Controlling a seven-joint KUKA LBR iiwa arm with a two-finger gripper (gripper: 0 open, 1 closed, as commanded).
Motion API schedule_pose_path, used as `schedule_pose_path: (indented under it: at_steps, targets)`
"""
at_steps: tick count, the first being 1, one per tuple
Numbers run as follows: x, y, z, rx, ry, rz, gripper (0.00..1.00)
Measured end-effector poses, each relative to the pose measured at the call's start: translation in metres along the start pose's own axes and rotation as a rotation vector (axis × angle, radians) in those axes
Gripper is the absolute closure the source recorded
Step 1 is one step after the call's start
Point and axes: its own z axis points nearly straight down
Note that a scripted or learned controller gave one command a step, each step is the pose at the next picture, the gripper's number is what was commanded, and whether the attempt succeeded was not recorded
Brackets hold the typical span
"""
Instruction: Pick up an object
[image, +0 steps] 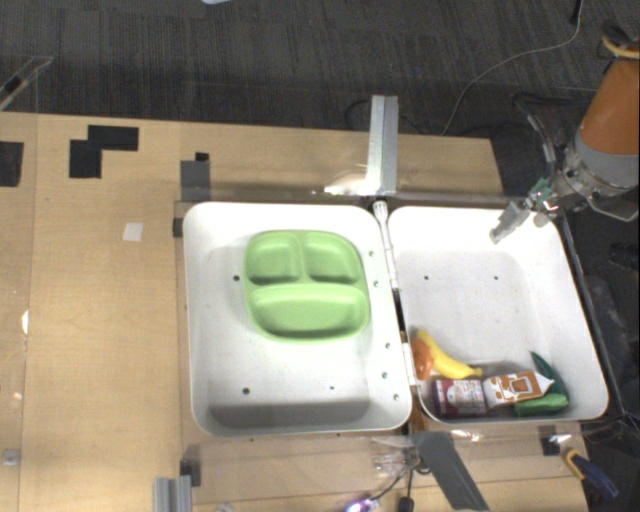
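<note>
Pincer (512, 222) apparently empty above right bin's far corner, bottle (487, 391) lying lengthwise left-right

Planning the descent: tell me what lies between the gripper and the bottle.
Bare white bin floor separates the gripper from the bottle in the camera view.

A pale wooden bench top (90, 330) fills most of the space, marked with a few black blocky patches (100, 148) near its far left. Beyond its far edge lies dark grey carpet (250, 55), with a thin light cable (500, 65) trailing across it. An upright metal post (384, 145) stands at the bench's far side. Light is even and soft.
</note>
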Motion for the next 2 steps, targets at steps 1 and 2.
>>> schedule_pose_path:
  at_steps: [1,2]
  targets:
    - [-0.029,0.01,-0.064,-0.004,-0.004,-0.325,0.0]
    - [-0.017,-0.02,0.02,-0.001,0.0,-0.204,0.0]
